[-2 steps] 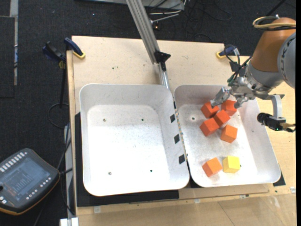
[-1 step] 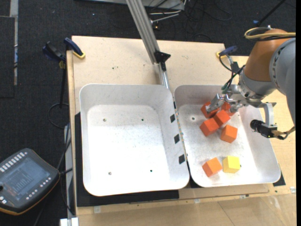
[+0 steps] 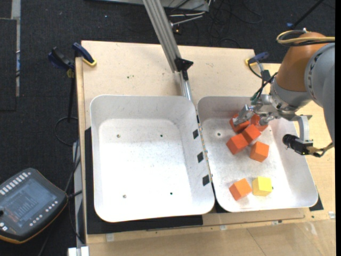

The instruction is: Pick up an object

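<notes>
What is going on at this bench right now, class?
A grey robot arm with an orange band reaches from the right into the right-hand shallow white bin. Its gripper hangs low over a cluster of orange-red blocks at the bin's far end. One more orange cube and a yellow cube sit nearer the front. Nothing looks lifted yet.

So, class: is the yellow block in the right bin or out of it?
In: the yellow block rests on the right bin floor beside an orange block.
</notes>
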Controlling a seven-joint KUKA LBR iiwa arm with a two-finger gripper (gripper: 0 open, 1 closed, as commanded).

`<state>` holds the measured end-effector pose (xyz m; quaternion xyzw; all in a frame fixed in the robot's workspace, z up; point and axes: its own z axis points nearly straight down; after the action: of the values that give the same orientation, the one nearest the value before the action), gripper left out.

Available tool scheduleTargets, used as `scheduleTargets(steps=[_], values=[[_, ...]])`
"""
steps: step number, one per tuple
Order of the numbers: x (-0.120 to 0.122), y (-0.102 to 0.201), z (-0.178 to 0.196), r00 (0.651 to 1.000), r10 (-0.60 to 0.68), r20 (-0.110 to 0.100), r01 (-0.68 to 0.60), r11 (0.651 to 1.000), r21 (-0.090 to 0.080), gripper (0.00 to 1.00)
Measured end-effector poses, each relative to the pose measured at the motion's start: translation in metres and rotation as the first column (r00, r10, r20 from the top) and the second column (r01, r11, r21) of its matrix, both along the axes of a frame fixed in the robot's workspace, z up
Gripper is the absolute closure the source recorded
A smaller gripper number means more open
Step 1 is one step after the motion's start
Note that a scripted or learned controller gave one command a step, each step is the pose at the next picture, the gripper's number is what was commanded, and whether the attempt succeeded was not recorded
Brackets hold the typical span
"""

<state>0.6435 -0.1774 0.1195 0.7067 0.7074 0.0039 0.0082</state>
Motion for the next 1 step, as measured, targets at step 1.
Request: scheduleTargets(steps=[1], values=[[0.0010,-0.0005,0.0096,1.000,0.001,0.004,-0.001,1.000,-0.003,1.00]])
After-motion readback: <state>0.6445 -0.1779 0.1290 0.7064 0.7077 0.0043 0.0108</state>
